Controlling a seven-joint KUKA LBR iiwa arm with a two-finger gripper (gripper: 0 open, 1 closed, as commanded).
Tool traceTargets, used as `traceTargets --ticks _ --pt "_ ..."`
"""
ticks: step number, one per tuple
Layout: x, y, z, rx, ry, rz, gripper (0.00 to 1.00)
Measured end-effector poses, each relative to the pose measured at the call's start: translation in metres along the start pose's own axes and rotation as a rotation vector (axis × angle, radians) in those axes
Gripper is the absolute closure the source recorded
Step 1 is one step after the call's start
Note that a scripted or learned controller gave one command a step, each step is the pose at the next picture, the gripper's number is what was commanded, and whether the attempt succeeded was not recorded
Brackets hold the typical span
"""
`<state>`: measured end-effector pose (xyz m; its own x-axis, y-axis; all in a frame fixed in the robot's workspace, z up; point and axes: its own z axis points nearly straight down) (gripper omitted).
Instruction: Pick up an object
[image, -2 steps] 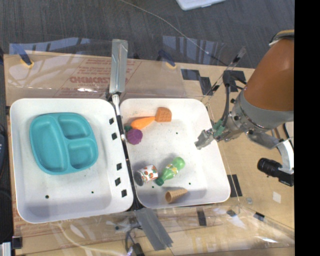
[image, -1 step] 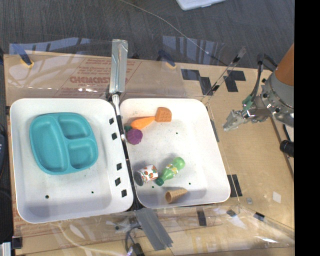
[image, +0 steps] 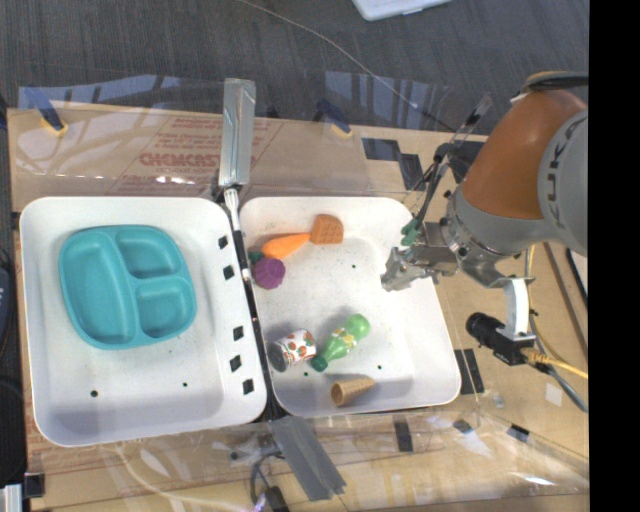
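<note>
**Small, light toys: grab them across the narrow part**

Left bin (image: 40, 400) just has the teal tray (image: 128, 285). Right bin (image: 430, 385): purple piece (image: 268, 272), carrot (image: 286, 244), little can (image: 296, 348), green bottle (image: 340, 342), cone (image: 352, 389). All look like light, hard, slick plastic, so I'd pinch the bottle's neck. Gripper (image: 405, 272) hangs at the bin's right side; can't tell its opening.

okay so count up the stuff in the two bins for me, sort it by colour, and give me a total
Teal: 1, the tray in the left bin
Orange: 1, the carrot
Tan: 2, the biscuit and the cone
Purple: 1, the plum
Green: 1, the bottle
White with print: 1, the can
Total: 7, six of them in the right bin
</note>
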<state>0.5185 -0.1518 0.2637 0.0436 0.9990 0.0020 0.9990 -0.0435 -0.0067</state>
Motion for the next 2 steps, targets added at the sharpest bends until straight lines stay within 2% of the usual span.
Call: traceTargets --ticks 1,2 --pt "-0.049 -0.019 -0.157 -0.019 -0.007 -0.08 1.0" --pt "0.02 0.015 -0.035 0.007 0.001 0.052 1.0"
